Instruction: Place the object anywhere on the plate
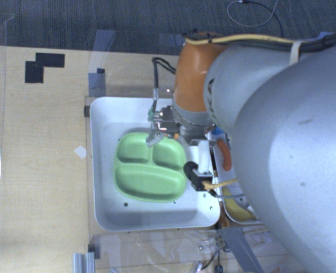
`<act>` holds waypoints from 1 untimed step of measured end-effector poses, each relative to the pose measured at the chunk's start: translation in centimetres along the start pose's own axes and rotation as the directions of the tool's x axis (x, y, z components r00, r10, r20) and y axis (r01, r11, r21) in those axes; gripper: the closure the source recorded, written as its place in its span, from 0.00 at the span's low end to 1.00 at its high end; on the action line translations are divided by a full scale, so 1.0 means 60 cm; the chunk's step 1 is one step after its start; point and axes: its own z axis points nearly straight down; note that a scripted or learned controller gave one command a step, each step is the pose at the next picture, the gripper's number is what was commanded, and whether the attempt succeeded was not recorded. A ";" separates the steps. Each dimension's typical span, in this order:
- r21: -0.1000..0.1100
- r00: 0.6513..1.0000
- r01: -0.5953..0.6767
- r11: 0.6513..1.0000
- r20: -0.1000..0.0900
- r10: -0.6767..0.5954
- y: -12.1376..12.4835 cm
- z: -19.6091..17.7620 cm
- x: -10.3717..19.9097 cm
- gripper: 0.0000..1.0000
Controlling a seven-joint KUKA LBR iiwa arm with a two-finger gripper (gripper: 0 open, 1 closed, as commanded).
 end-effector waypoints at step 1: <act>-0.021 0.999 -0.049 0.999 -0.007 0.049 -0.028 0.151 0.110 0.00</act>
